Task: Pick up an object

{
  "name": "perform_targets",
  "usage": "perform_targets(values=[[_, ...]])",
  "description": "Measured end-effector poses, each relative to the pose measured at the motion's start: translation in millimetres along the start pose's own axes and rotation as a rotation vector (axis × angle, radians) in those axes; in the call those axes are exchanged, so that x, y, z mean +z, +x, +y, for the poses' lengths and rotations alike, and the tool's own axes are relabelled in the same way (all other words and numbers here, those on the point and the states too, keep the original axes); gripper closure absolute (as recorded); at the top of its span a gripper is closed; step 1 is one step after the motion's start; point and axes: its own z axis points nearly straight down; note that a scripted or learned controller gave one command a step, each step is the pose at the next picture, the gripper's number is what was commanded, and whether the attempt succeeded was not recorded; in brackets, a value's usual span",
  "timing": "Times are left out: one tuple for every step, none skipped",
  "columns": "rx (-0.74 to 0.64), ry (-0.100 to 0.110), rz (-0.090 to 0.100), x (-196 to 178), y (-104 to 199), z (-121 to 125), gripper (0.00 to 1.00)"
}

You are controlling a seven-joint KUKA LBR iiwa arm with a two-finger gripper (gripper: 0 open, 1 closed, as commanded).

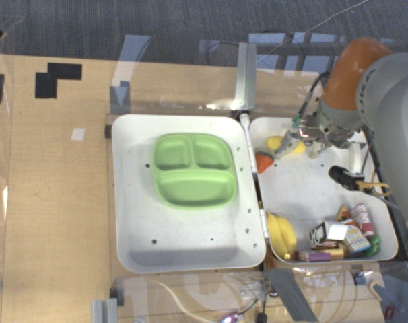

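The yellow object (277, 143) lies in the upper left part of the right bin (305, 194), close to that bin's back wall and not far from the divider between the two bins. The gripper (293, 140) sits directly over it, covering its middle so that yellow shows on either side of the metal. From this slanted view it cannot be told whether the gripper is open or closed, nor whether it has any grip on the yellow object. The arm (386, 93) comes in from the upper right of the frame, its orange band (349, 66) above the wrist. Just below and left of the yellow object, a small red object (264, 161) rests against the bin's left wall. Further down the same wall, near the lower left corner of the right bin, lies a banana-like yellow piece (282, 233). Along the bin's lower edge towards the right corner is a crowded heap: a black-and-white box (326, 233), a small can with a red label (361, 219), a long thin purple-tipped item (318, 255) and something green (374, 246), all touching or overlapping. The left bin (133, 200) holds a green divided plate (194, 169), lying flat near its centre and slightly towards the back.
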Motion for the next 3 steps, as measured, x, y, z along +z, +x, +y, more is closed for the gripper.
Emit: perform_targets(values=[[0.001, -0.002, -0.003, -7, -2, 0, 1.00], [0.000, -0.003, -0.003, -7, -2, 0, 0.00], [0.050, -0.018, -0.028, -4, 19, 1, 0.00]])
